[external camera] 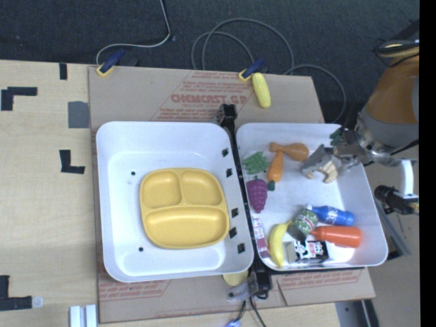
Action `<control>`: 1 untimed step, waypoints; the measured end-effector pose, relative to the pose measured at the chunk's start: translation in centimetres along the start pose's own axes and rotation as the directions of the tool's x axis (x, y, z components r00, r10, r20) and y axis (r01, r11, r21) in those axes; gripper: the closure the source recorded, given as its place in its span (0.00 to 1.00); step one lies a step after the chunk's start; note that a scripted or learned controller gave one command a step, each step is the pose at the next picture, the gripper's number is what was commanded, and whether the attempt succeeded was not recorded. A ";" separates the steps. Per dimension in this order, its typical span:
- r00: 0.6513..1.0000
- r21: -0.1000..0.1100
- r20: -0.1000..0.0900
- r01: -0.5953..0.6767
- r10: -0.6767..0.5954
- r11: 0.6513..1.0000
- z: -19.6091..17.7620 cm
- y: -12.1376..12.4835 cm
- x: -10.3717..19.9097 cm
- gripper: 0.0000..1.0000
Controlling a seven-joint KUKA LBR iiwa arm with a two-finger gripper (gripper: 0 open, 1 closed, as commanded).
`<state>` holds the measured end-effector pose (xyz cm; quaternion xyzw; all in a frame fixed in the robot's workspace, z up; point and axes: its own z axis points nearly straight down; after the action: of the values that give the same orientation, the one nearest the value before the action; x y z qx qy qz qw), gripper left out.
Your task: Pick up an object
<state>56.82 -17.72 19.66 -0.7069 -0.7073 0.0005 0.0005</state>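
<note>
Hovering over the far right corner of the right bin [368, 182], the gripper [325, 163] is hanging just above the white floor, its grey metal head jutting from the arm's [392, 107] rounded grey and orange casing; whether the pincer is open or closed cannot be told from this slanted view, and nothing is showing clamped in it.

The pickable things are all lying in that right bin; a tan drumstick-shaped toy [289, 150] is lying nearest the gripper, just to its left along the far edge; a tapered orange carrot [275, 166] is leaning beside it, with a crinkled green leafy piece [255, 162] and a knobbly purple grape bunch [257, 193] sitting along the left edge.

Crowding the near edge, a curved yellow banana [277, 244] is touching a black-and-white carton [310, 251]; a glossy orange bottle [337, 236] is lying above the carton, a blue bottle [332, 216] is lying beside a round green can [305, 220], and a flat pink packet [259, 230] is lying by the left wall.

The left bin [116, 182] is carrying a smooth yellow plate [184, 206] with three moulded compartments at its middle; both bins are resting on a printed cardboard sheet [191, 97], where a stubby yellow piece [261, 90] is lying near the far edge.
</note>
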 end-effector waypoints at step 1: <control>1.000 -0.006 0.004 0.005 -0.005 1.000 11.7 6.3 3.4 0.00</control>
<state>63.10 -14.29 7.97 -0.7051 -0.7091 -0.0003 -0.0031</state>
